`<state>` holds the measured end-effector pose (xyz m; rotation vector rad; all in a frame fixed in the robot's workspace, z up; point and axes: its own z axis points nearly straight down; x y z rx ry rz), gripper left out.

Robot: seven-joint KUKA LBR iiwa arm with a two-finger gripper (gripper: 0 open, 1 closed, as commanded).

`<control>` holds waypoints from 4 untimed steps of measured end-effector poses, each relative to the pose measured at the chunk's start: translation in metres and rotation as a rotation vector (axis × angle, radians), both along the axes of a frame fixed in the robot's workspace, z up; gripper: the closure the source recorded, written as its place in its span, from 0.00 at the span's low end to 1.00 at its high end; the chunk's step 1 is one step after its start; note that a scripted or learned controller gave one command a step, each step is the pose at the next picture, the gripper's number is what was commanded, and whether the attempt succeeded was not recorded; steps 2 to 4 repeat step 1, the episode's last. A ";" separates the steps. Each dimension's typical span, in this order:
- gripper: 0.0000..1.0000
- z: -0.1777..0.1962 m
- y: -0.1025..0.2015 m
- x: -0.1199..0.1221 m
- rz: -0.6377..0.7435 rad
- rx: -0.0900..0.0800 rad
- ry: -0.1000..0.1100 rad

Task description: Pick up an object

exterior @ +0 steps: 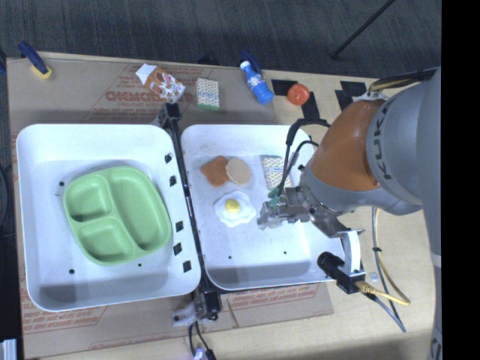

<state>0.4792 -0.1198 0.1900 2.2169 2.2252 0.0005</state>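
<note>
In the left bin (30,201) lies a green divided plate (116,214). The right bin (247,272) holds two round patties (227,171), a fried egg (235,209) and a packet (274,170). The gripper (271,214) hovers just beside the egg; whether it grasps anything, I cannot tell.

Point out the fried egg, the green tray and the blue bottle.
Fried egg (235,208), camera view, on the yolk.
Green tray (116,214), camera view, on the divider.
Blue bottle (258,83), camera view, on its body.
</note>
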 end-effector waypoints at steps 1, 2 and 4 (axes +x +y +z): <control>1.00 0.002 -0.049 -0.003 0.000 0.000 0.001; 1.00 0.002 -0.049 -0.003 0.000 0.000 0.001; 1.00 0.002 -0.049 -0.003 0.000 0.000 0.001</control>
